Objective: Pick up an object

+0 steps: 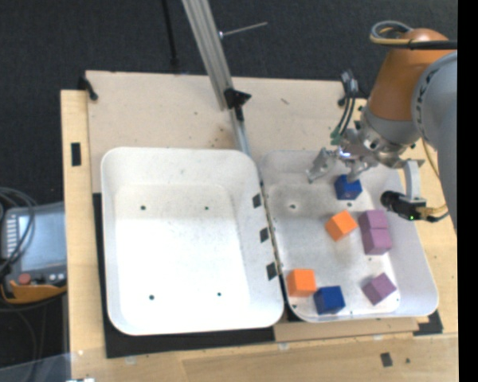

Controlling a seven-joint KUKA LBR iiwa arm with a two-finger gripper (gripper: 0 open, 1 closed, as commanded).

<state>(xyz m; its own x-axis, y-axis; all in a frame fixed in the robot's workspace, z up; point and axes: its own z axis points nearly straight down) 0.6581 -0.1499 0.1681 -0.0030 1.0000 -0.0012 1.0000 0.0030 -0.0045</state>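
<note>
Gripper (pixel 340 164) poised over small blue cube (pixel 348 187) in right bin (pixel 291 183).
Fingers apparently spread, nothing held; best lowered squarely astride cube before closing.

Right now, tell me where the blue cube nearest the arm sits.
The blue cube lies in the right bin, toward its far end, just below the gripper and above the orange cube.

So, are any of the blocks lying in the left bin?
No, every block, such as the orange block and the purple block, lies in the right bin, not the left bin.
</note>
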